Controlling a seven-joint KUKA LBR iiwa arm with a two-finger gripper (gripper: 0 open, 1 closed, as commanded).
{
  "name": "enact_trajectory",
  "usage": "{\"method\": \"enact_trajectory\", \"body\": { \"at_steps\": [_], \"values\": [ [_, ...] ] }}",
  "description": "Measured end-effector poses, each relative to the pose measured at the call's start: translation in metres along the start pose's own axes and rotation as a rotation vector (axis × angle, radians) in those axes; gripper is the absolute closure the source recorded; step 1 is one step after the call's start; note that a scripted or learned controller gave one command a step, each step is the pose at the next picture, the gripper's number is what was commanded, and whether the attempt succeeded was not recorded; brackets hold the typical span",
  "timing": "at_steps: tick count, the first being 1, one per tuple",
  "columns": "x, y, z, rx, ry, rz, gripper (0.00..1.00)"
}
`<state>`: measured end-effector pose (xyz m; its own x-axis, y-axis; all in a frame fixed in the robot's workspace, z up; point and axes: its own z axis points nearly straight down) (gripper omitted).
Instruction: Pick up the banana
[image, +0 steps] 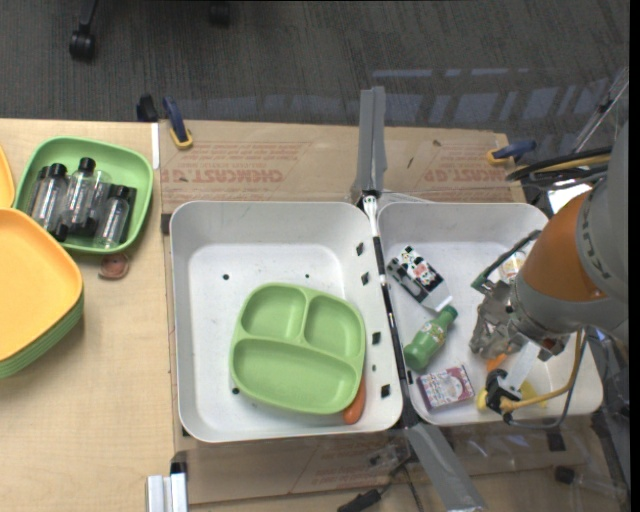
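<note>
One bin (455, 232), jaws inside; banana unclear

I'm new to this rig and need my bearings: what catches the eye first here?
A green divided plate fills much of the left bin. In the right bin, the arm's orange band looms at the right side, with a green bottle, a pink box and a black-and-white toy lying to its left.
</note>
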<state>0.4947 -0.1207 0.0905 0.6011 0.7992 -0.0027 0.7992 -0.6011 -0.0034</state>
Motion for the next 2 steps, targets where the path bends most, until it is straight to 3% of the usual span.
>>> {"method": "enact_trajectory", "body": {
  "at_steps": [1,2],
  "values": [
    [0.0017,-0.0221,0.0006,0.003,0.0,0.127,1.0],
    [-0.0024,-0.0196,0.0,0.002,0.0,0.314,1.0]
  ]
}}
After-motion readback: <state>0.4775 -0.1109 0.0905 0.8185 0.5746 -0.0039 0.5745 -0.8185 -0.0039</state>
